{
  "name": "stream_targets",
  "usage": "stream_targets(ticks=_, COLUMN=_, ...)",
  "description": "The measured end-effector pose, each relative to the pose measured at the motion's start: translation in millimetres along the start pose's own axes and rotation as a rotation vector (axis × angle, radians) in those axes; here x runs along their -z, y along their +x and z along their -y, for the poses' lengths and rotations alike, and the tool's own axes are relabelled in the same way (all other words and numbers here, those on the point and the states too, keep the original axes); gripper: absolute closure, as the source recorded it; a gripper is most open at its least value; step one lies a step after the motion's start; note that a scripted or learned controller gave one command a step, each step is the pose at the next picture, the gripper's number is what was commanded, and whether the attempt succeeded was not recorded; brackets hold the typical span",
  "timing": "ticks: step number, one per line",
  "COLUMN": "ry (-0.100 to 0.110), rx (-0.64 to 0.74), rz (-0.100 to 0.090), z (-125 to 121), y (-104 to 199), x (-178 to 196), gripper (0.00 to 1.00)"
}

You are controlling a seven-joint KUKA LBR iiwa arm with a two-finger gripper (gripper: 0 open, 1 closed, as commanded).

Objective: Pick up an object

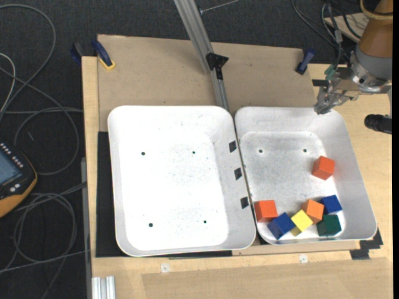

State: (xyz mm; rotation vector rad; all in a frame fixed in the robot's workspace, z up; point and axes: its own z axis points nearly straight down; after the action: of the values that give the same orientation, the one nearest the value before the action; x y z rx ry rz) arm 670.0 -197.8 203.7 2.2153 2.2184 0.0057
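Blocks, seven small coloured cubes, lie in the right bin (349, 143), and none is held by the jaws (322, 108). One orange block (323, 167) sits alone toward the right side of the bin floor, well apart from the rest. The other six crowd along the bin's near edge: a second orange block (266, 210) at the left of the group, a dark blue block (280, 224) just beside it, a yellow block (302, 220) touching the dark blue one, a third orange block (315, 209) just behind the yellow, a blue block (331, 204) to its right, and a dark green block (329, 225) in the near right corner. The arm (375, 42) comes in from the upper right, and the jaws hang above the far rim of the right bin, near its far right corner, well apart from every block. Whether the jaws are spread or pressed together I cannot tell, as the tip is small and dark against the bench (156, 73). The left bin (118, 167) lies just beside the right one, their inner edges touching. A slanted metal bar (199, 36) crosses the bench behind the bins, and blue clamps (103, 53) grip the board's far corners.
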Motion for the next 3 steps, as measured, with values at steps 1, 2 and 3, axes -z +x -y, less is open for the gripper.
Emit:
stream_targets(ticks=1, ry=0.000, rx=0.000, rz=0.000, z=-1.8, y=-0.1, x=35.6, gripper=1.00)
stream_targets(ticks=2, ry=0.009, rx=0.004, rz=-0.004, z=7.8, y=54.3, x=29.4, gripper=1.00)
stream_targets(ticks=3, ry=0.009, rx=0.003, rz=-0.005, z=27.4, y=95.1, x=31.0, gripper=1.00)
